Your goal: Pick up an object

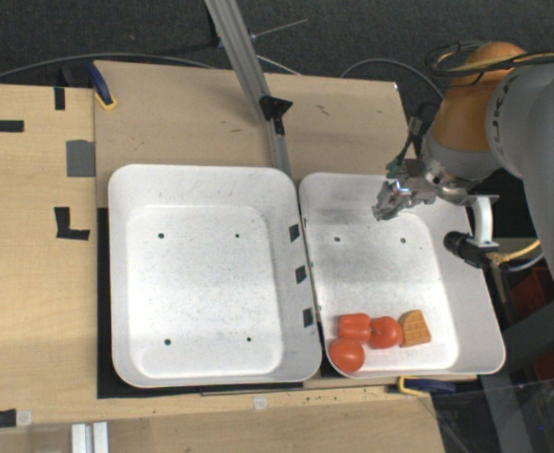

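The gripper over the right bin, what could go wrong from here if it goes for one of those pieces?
The gripper sits near the right bin's far end, while the three red pieces and the tan waffle-like piece crowd the near wall. Risks: they touch, so closing on one may nudge or drag a neighbour; and the bin wall may block a finger.

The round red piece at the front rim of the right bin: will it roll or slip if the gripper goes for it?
The round red piece looks smooth and curved, so it would probably roll or squirt sideways under a pinch. It sits against the right bin rim and touches a red neighbour, which may crowd the gripper.
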